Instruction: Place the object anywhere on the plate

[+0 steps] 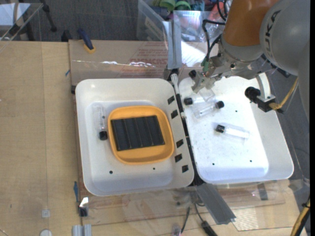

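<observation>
Vials: clear tubes w/ black caps. One [232,130] lying flat mid right bin [256,156], cap toward left. Another [208,106] just above it, tilted, cap at upper right. Third [101,124] in left bin [93,171], lying along left edge of plate [141,155], cap at lower end, just beside the rim, not on it.

Plate: orange-yellow, rounded rectangle, centre of left bin, dark ribbed insert [137,132] on top.

Small black cap [188,101] loose near left wall of right bin. Row of black clips [178,142] along divider btwn bins.

Gripper [203,80] over upper-left corner of right bin, near back wall, pointing down-left; clear fingers blurred, open or closed: cannot tell. Nothing visibly held. Arm [275,23] grey w/ orange band, entering from upper right, cables hanging around wrist.

Clear tub [147,9] of mixed coloured items behind bins. Blue-yellow tool [86,41] on cardboard at back left.
</observation>
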Controlling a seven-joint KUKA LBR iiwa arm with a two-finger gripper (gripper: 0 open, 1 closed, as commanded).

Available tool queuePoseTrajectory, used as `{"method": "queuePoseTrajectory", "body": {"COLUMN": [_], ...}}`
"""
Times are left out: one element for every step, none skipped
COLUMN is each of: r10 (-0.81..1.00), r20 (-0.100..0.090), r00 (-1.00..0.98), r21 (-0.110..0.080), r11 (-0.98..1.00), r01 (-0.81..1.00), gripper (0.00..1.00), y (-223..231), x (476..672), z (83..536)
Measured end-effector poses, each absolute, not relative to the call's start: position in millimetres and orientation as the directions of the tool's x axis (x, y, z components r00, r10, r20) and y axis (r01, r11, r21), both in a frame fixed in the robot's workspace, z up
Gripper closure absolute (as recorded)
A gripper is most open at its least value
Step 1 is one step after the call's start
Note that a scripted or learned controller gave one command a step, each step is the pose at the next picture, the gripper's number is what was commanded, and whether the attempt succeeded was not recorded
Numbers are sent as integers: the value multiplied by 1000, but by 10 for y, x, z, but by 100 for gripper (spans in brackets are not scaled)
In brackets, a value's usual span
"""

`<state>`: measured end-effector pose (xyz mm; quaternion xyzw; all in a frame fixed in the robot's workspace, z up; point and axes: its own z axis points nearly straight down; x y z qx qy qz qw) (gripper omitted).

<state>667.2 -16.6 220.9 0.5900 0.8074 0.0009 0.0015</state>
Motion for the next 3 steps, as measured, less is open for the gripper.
{"method": "queuePoseTrajectory", "body": {"r10": [940, 921, 883], "r20": [-2, -3, 2], "r00": [-340, -389, -469], "r21": [4, 4, -2], "r11": [340, 389, 469], "r01": [940, 921, 883], "gripper": [100, 100, 100], "y": [-126, -196, -11], "x": [6673, 6674, 6665], "z": [2494, 2560, 2167]}}
